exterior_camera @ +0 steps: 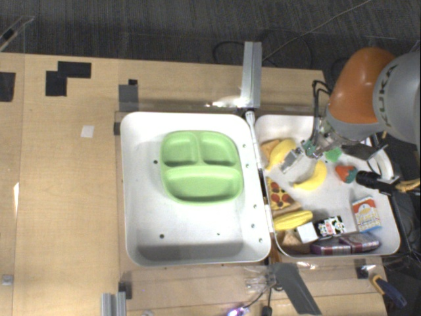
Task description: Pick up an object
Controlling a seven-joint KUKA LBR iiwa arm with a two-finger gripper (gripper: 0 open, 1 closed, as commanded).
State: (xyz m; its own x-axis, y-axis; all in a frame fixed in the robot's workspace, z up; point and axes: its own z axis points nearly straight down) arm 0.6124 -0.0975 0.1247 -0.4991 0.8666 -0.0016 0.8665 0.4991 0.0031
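Gripper (297, 158) poised low in the right bin (393, 239), fingers spread apart over the banana (296, 166) and touching it; nothing is held between them. Green tray (200, 165) occupies the left bin (141, 229).

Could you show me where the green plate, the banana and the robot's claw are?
green plate (200, 165), camera view, on its big lower compartment.
banana (317, 177), camera view, on its curved yellow body.
gripper (297, 155), camera view, midway between its fingertips.

A curved yellow plastic banana (314, 178) lies flat on the floor of the right white bin (393, 237), directly beneath and just right of the claw (297, 157), its ends curling upward toward it.
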